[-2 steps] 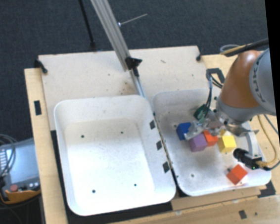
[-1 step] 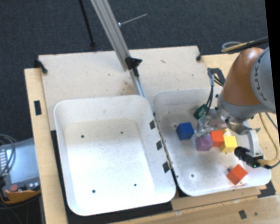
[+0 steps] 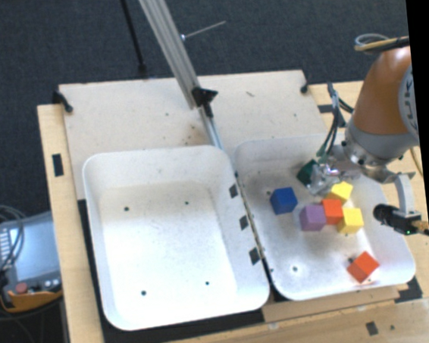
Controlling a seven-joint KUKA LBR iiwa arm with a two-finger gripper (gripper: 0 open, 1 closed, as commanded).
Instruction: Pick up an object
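My gripper [image 3: 320, 179] hangs low over the right bin [image 3: 302, 279], near its upper middle. A dark green object [image 3: 305, 172] lies right against the gripper's left side; I cannot tell whether it is held. Just below the gripper is a tight cluster: a yellow cube [image 3: 342, 191], a red-orange cube [image 3: 333, 209], a purple cube [image 3: 311, 217] and a second yellow cube [image 3: 351, 219]. A blue cube [image 3: 282, 200] sits apart to the left. An orange cube [image 3: 362, 266] rests near the bin's lower right corner.
The left bin [image 3: 168, 233] stands beside the right one, their rims meeting at the middle. A slanted aluminium post [image 3: 175, 49] rises from behind the bins. A pendant with a screen [image 3: 25, 259] lies off the bench's left side.
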